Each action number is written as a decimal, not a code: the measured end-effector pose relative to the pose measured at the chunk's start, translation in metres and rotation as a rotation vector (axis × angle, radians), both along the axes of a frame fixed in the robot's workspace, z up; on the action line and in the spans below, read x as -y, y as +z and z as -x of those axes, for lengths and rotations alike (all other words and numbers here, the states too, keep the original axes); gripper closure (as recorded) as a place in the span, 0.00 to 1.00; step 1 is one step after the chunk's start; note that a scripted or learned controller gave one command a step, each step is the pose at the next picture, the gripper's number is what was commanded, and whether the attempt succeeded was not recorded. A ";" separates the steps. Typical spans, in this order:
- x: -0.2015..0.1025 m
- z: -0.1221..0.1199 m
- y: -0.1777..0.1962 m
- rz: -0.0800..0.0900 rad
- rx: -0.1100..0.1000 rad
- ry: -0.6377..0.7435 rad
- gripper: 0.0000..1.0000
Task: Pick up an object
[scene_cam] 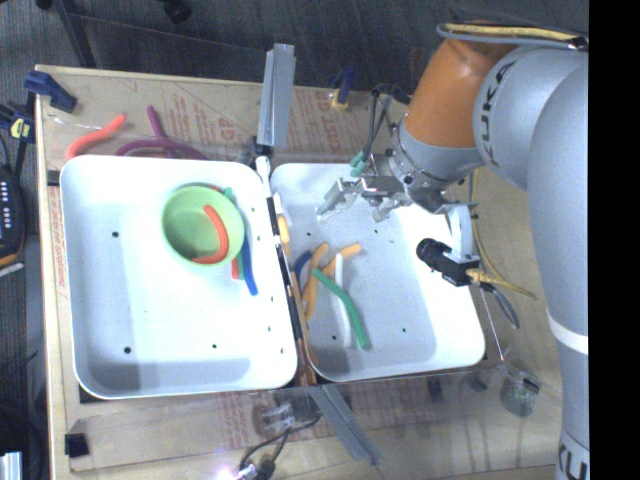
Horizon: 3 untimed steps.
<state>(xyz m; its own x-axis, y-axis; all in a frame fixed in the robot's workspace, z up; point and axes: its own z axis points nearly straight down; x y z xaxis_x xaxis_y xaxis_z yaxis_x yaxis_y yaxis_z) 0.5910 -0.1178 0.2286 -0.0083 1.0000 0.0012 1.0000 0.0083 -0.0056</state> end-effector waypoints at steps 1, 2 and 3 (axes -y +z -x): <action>0.025 0.016 -0.089 0.002 -0.001 -0.083 0.00; -0.004 0.018 -0.131 0.015 0.017 0.106 0.00; -0.004 0.016 -0.119 0.018 0.023 0.113 1.00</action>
<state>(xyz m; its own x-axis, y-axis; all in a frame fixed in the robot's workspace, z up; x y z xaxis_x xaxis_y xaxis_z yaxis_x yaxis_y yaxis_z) 0.5752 -0.1141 0.1096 -0.1203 0.9926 -0.0182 0.9926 0.1206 0.0163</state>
